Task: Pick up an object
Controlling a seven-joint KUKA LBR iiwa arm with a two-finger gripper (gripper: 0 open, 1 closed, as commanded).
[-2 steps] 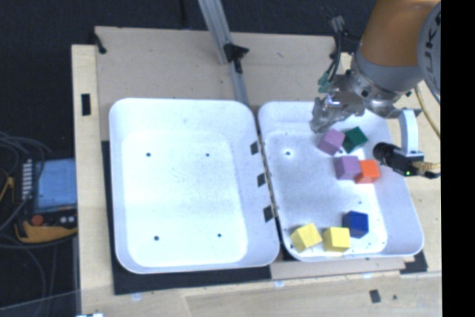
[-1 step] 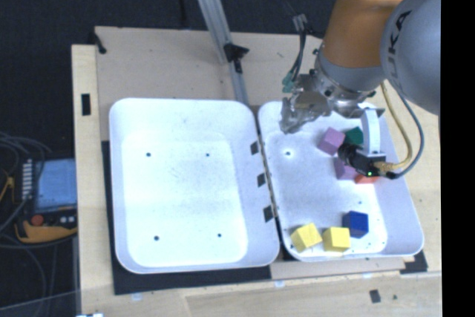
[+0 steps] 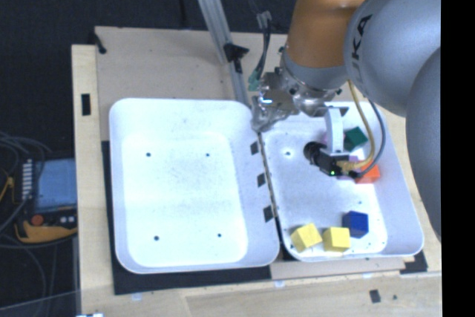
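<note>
In the right bin [image 3: 297, 193] lie several small blocks. Two yellow blocks [image 3: 306, 237] [image 3: 336, 237] sit side by side at the front edge, and a blue block [image 3: 357, 223] rests just behind them. A green block [image 3: 355, 136] and an orange block [image 3: 368, 174] lie at the right side, partly hidden by cables and a black part of the wrist. My gripper [image 3: 264, 113] hangs under the orange band at the right bin's far left corner, over the rim between the bins, apart from all the blocks.
The left bin [image 3: 178, 182] is a plain white tray. A slanted metal rail [image 3: 211, 11] rises behind the bins next to the gripper. The grey arm [image 3: 393, 41] covers the upper right. Cables and a box [image 3: 52, 185] lie off the bench at left.
</note>
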